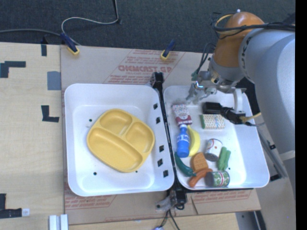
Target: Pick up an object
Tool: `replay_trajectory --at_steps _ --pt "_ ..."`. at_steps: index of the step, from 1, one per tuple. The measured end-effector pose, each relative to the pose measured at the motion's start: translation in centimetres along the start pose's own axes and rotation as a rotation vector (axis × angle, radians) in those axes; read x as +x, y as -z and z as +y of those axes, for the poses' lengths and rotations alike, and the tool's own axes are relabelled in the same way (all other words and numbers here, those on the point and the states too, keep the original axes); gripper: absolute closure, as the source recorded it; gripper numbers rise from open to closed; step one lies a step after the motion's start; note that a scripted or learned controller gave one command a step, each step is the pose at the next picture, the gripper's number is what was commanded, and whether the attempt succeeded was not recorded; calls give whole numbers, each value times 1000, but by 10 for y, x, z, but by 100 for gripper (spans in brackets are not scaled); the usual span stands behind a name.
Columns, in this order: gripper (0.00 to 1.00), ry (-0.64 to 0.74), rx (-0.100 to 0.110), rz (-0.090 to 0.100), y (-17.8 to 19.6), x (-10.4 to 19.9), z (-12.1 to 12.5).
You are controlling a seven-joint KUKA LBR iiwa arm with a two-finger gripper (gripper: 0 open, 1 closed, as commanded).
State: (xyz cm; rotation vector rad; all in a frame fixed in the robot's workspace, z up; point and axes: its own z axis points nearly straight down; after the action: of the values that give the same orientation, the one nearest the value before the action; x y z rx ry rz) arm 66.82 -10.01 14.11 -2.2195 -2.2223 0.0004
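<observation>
Gripper [199, 91] hangs over right bin [252, 150] rear; jaw state indiscernible. Nearest candidate, red-and-white packet [182, 114], lies just below: judged light, soft, crushable; grip across narrow sides.

Light is even and fairly bright, prob. from overhead; no hard shadows. White bins [72, 143] nearly blown out, w/ soft grey shading along inner walls. Small shine on the orange band [242, 20] and a faint sheen on the yellow plate [120, 139]. Whole pic slightly soft, low-res; small labels unreadable. Dark carpet [168, 8] at top is grainy.
</observation>
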Motion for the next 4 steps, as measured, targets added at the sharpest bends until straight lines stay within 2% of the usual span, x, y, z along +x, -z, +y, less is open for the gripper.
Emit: replay_trajectory --at_steps 4 --pt "100 1 0 0 7 -3 0"
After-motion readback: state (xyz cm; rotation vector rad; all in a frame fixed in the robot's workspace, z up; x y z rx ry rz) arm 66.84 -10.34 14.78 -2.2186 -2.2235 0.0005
